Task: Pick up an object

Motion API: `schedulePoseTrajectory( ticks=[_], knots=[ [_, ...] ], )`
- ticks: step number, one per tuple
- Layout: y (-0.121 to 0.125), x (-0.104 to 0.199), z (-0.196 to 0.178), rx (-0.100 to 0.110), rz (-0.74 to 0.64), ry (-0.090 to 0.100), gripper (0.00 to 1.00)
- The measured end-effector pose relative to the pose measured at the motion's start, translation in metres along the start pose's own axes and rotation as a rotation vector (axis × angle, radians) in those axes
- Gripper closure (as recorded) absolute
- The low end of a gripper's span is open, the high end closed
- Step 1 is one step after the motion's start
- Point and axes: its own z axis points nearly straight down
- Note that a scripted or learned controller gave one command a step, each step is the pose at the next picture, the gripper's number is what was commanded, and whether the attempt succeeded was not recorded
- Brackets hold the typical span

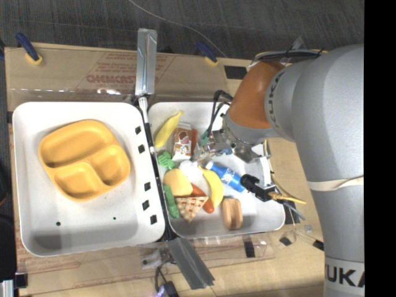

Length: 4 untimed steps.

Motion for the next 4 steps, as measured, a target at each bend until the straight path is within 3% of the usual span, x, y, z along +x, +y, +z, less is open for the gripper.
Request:
schedulePoseTrajectory(
  ticks=[1, 2, 3, 4],
  knots=[
    [-0.027, 0.06, -0.199, -0.013, 0.197, -0.002, 1.0],
    [-0.072, 0.09, -0.158, 0.001, 0.42, -0.001, 1.0],
    [-0.064, 0.031, -0.164, -0.004, 0.475, -0.003, 1.0],
    [-0.084, 0.019, -0.196, -0.005, 0.858, -0.001, 1.0]
  ],
)
